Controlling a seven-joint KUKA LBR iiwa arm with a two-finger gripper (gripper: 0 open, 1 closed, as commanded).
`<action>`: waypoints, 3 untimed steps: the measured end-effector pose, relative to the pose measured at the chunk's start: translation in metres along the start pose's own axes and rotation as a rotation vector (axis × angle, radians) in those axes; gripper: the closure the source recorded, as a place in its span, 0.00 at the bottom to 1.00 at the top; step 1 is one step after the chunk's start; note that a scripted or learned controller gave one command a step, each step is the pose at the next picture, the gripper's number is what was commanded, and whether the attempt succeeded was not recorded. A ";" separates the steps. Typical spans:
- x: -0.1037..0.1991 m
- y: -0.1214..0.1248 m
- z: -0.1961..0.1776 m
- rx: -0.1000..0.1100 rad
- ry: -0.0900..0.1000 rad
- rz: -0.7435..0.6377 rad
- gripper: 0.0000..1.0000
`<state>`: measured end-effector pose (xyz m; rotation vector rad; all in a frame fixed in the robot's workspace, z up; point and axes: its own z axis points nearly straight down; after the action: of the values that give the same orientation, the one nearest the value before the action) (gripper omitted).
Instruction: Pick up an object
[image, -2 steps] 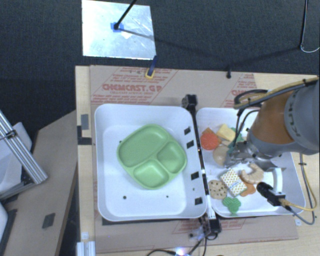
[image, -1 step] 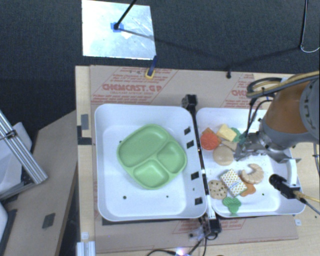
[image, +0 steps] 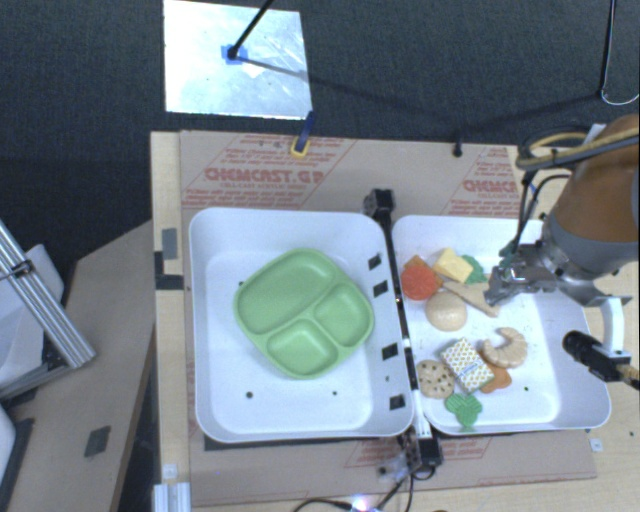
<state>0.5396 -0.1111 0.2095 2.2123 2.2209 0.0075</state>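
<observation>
The gripper (image: 503, 287) hangs over the right bin (image: 575, 400) near a stick (image: 470, 297); its grip I cannot tell

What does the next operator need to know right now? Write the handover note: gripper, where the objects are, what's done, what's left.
Gripper: low over the right bin, at the end of a tan stick-shaped piece. Nothing can be seen between its fingers; whether they are open or shut cannot be told.

Objects, all in the right bin: red piece, yellow block, pale round piece, shrimp-like piece, checkered packet, cookie, small green piece.

Left bin: holds a green divided plate.

Done: arm is positioned over the objects.
Left: nothing visibly lifted yet; the pick remains to be made.
</observation>
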 end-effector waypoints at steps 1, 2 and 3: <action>0.000 0.001 -0.016 0.005 0.001 0.000 1.00; 0.061 0.023 -0.019 0.005 0.003 -0.007 1.00; 0.106 0.050 -0.014 0.005 0.003 -0.007 1.00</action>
<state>0.5886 -0.0053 0.2238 2.2090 2.2322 0.0060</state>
